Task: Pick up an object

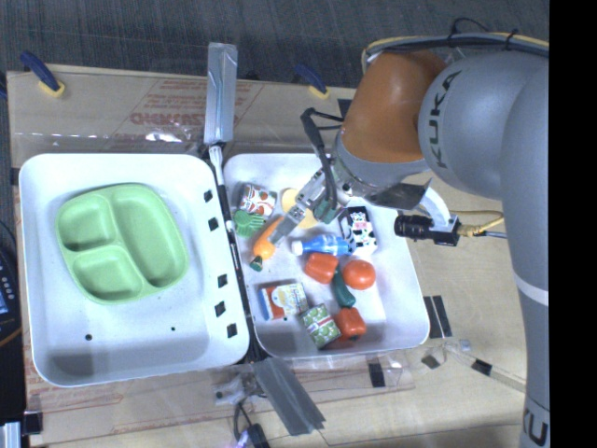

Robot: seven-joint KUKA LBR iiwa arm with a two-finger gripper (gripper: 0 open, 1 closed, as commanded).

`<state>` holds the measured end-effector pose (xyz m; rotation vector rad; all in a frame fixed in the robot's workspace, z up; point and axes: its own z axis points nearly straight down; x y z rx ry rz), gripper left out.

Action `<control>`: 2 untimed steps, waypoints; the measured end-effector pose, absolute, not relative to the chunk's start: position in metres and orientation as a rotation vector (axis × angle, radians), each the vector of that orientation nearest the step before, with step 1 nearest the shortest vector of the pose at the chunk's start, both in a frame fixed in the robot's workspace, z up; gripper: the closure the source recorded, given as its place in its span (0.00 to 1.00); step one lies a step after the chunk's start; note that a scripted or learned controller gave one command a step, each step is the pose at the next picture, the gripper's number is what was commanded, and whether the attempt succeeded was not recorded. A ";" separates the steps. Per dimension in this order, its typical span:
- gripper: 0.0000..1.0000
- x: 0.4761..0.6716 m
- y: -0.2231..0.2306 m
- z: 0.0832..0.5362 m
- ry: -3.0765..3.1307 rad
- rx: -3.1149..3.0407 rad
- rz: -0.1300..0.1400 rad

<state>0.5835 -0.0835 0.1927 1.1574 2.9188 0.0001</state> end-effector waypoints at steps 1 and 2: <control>1.00 0.584 -0.084 0.203 2.918 1.151 -0.001; 0.00 0.584 -0.084 0.203 2.918 1.151 -0.001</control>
